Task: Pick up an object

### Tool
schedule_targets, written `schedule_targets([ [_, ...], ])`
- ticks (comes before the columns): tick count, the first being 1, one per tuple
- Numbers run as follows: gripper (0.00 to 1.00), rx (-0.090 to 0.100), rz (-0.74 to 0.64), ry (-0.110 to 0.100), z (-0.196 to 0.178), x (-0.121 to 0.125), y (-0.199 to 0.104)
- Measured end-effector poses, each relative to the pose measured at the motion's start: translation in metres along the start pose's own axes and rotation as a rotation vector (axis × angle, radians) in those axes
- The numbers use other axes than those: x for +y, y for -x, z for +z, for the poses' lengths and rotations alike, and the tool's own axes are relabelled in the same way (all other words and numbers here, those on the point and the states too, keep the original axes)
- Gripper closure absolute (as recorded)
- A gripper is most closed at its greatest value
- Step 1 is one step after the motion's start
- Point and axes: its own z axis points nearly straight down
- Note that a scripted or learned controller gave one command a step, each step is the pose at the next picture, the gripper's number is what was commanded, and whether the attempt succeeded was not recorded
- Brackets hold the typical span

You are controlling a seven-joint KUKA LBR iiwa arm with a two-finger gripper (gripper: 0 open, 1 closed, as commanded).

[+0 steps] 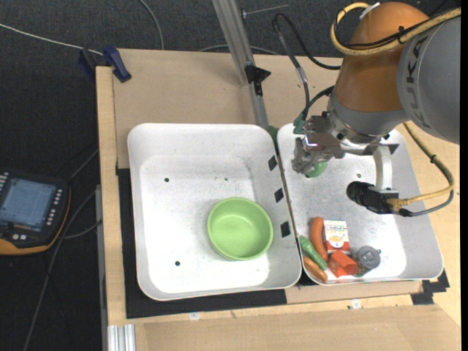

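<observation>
Green object (316, 170), small and rounded, was seen beneath the end effector (310, 159) in the right bin (417, 232); whether it was gripped could not be told; a slow, vertical lift would be advised.

Two white bins (146, 152) – one green bowl (240, 229), one carrot (316, 238), one small carton (335, 232).

Handheld pendant (29, 212) on dark floor, blue clamp (115, 63)

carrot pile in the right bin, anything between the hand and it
Nothing visible does. The hand sits near the right bin's upper left, and bare white floor lies between it and the carrot pile at the near edge.
</observation>
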Motion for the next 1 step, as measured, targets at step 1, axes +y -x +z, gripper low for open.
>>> schedule_targets([
  [1,1.0,0.0,0.001,0.0,0.0059,0.0075,-0.0563],
])
